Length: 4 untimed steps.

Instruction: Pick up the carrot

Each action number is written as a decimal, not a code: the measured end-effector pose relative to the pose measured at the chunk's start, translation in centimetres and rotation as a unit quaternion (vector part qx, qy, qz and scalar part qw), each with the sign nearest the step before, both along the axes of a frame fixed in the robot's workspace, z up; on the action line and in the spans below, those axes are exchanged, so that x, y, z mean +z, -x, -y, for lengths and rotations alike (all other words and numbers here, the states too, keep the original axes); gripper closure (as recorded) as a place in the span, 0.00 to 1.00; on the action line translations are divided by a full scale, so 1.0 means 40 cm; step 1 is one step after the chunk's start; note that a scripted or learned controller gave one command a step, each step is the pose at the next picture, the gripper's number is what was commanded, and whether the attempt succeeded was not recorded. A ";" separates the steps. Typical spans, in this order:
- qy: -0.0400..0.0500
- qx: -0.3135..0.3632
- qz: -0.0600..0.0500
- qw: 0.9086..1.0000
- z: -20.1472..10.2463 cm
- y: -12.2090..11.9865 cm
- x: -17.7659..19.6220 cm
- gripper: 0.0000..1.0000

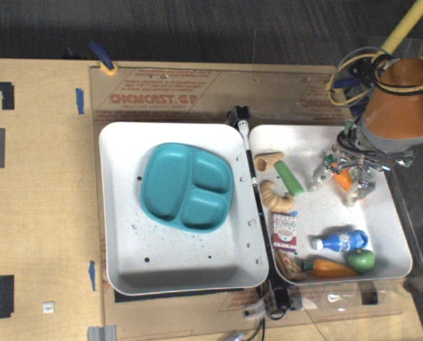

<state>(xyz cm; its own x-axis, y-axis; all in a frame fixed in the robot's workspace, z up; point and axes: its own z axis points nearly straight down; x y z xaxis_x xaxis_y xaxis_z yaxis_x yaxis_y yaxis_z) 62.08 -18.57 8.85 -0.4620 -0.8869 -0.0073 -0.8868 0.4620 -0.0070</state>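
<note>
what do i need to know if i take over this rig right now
Claw: low in the right bin, far corner; open or shut can't be told.
Small orange piece sits at the claw; unclear if gripped.
Long orange carrot lies at the bin's near edge, beside a green ball.
Done: no lift confirmed.
Left: grasp the carrot and raise it.

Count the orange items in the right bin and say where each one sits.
2. An orange piece lies under the hand near the bin's upper right; a carrot lies along the bottom edge beside a green item. More may be hidden.
</note>
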 end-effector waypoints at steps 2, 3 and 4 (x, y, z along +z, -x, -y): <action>-0.003 -0.003 0.006 1.000 -0.005 -0.010 0.034 0.00; -0.004 -0.005 0.012 1.000 -0.008 -0.018 0.065 1.00; -0.005 -0.005 0.011 1.000 -0.008 -0.017 0.064 0.00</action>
